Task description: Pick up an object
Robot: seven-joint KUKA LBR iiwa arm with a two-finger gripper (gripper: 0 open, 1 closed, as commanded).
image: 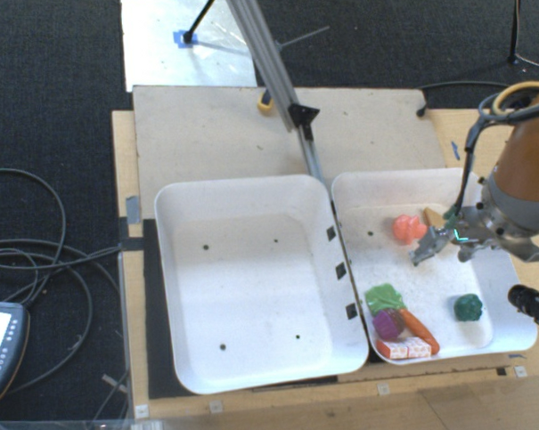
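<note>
Here the gripper (441,245) hangs over the right bin (507,337), jaws parted and empty, beside a pink ball (406,228); no writing is readable.

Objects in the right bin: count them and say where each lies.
5: pink ball by the gripper; dark green lump near right; green piece, purple piece, carrot clustered front left. Some may be hidden.

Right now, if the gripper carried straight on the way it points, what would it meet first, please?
The gripper points left and down, just below the orange ball. It would probably meet the right bin's floor first, though height is hard to judge.
</note>
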